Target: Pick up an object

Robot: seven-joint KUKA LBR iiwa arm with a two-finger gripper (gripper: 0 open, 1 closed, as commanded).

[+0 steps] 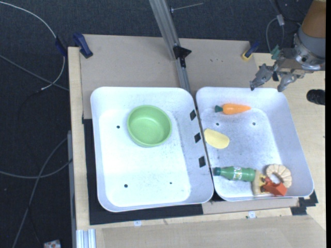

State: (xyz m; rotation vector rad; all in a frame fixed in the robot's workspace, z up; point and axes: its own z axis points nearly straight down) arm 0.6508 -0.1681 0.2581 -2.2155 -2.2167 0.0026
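My gripper point(269, 83) hangs at the upper right, above the far rim of the right bin point(295, 138), its two fingers spread open with nothing between them. In that bin an orange carrot point(234, 108) lies near the far wall, below and left of the gripper. A yellow lemon-like piece point(216, 139) rests by the bin's left side. A green bottle point(235, 173) lies at the near end, beside a tan ring-shaped pastry point(279, 174) and a red piece point(273, 188).
The left bin point(111, 154) holds a green bowl point(149, 125). A slanted metal pole point(164, 19) comes down to the gap between the bins. Blue and yellow clamps point(81, 45) sit at the board's far edge.
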